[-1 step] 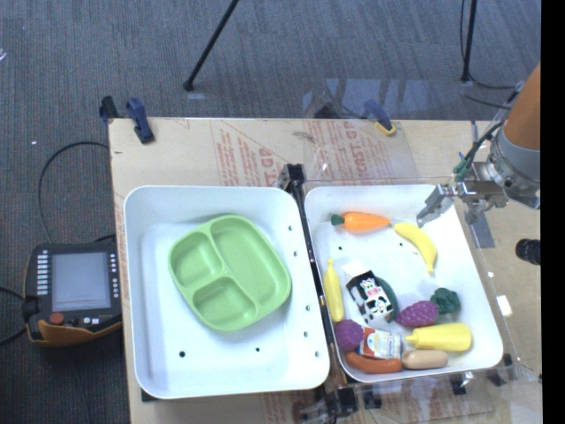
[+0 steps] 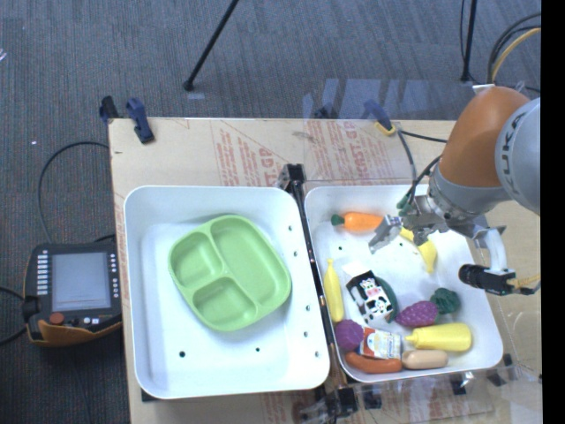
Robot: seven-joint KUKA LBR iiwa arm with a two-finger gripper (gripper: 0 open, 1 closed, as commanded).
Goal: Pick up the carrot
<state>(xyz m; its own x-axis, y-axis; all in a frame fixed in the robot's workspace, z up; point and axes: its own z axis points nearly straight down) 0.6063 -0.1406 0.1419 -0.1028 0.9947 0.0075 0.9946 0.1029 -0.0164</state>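
Hovering just beside one carrot (image 2: 361,222), at its stem-free end: one gripper (image 2: 402,233), fingers spread open, gripping nothing. Lying in the near-left corner of one right bin (image 2: 491,325), that carrot, touching nothing else. Farther from the carrot: one banana (image 2: 333,291), one milk carton (image 2: 371,296), two purple grape bunches. Beyond: one left bin (image 2: 141,237) with one green plate (image 2: 229,272).

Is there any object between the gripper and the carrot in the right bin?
No visible object lies between them. The gripper hovers just right of the carrot, with bare white floor of the right bin between; a yellow piece sits off to the gripper's right.
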